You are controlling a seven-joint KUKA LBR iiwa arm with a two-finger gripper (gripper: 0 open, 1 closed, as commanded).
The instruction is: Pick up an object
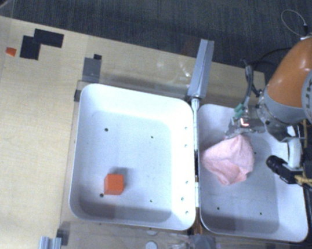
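Two white bins side by side on the counter (pixel 29 148), a grey divider bar (pixel 200 69) at their far joint. Landmark: the right bin (pixel 258 222). Pink crumpled cloth (pixel 230 159) lies inside the right bin, in its left-middle part, just beside the wall shared with the left bin (pixel 125 210). Hand (pixel 244 124) sits directly above the cloth's top edge, at the far end of the right bin, touching or nearly touching the fabric; cannot tell whether it is apart, together or clamped on the cloth, the wrist hides that. Orange-banded arm (pixel 296 73) comes in over the right bin's far right corner. Small orange cube (pixel 114 184) rests in the left bin, well apart from the right bin, toward its near side. Black tape patches (pixel 38 42) and a tiny orange marker (pixel 11 52) lie on the counter, far left of the right bin.
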